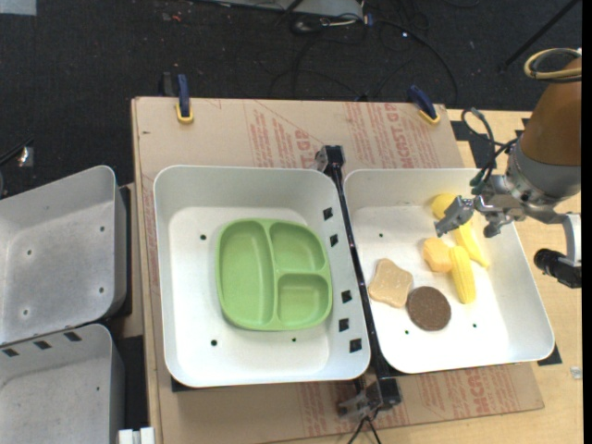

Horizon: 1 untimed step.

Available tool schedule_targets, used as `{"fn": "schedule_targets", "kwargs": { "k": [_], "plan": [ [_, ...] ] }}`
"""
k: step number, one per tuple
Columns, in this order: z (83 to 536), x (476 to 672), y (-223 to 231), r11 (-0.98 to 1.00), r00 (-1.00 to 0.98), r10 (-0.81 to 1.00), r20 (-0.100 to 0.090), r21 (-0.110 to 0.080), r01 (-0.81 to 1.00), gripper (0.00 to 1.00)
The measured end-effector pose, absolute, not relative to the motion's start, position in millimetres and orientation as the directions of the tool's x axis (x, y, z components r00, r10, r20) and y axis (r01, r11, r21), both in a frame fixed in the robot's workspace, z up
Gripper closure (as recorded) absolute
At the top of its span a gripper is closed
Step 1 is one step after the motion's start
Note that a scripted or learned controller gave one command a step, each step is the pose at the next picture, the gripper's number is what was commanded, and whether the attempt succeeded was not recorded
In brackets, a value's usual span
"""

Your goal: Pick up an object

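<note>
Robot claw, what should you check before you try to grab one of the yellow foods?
1. Gripper is over the right bin: ok.
2. Nothing between its fingers: ok.
3. Fingers spread wide enough: cannot tell.
4. Yellow food pieces sit just below the gripper: ok.
5. Pieces lie apart enough to take one alone: not ok, they are bunched together.
6. Toast slice and brown patty lie away from the gripper: ok.
</note>
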<state>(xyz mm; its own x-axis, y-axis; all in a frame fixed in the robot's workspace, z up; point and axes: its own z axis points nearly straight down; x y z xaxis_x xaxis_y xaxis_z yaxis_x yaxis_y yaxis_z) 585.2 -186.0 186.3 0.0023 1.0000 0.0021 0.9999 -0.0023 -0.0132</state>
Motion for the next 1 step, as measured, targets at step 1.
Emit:
{"fn": "schedule_targets", "kwargs": {
  "k": [1],
  "plan": [
    [194.1, 588.6, -185.6, 0.001, -0.001, 1.000, -0.001, 0.000, 1.000, 0.00]
  ]
}}
